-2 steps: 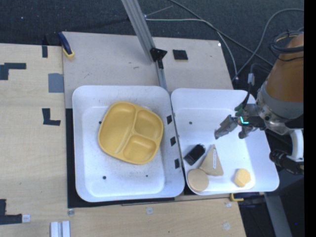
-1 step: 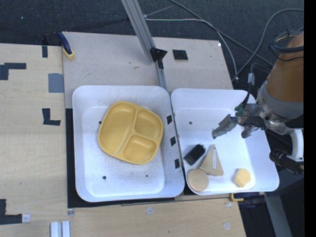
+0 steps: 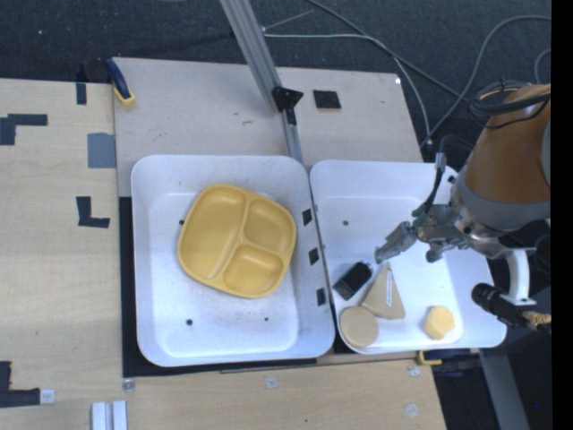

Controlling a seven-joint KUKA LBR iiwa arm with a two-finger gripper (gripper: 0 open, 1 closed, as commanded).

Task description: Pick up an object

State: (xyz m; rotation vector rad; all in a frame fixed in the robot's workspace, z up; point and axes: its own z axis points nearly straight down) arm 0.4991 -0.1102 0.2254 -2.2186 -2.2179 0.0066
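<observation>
In the right bin (image 3: 376, 182), near its front edge, lie a black block (image 3: 353, 280), a tan wedge (image 3: 385, 296), a round tan disc (image 3: 359, 327) and a small yellow chunk (image 3: 439, 322). My gripper (image 3: 407, 251) hovers over the middle of this bin, just above and right of the wedge. Its fingers are spread open and hold nothing. One finger (image 3: 390, 245) points down-left toward the black block. The orange and grey arm (image 3: 506, 164) comes in from the right.
The left bin (image 3: 157, 330) holds a yellow compartment plate (image 3: 237, 239). A metal pole (image 3: 255, 43) slants across the bench behind the bins. Cables trail at the back right. The bins' inner walls meet at the middle.
</observation>
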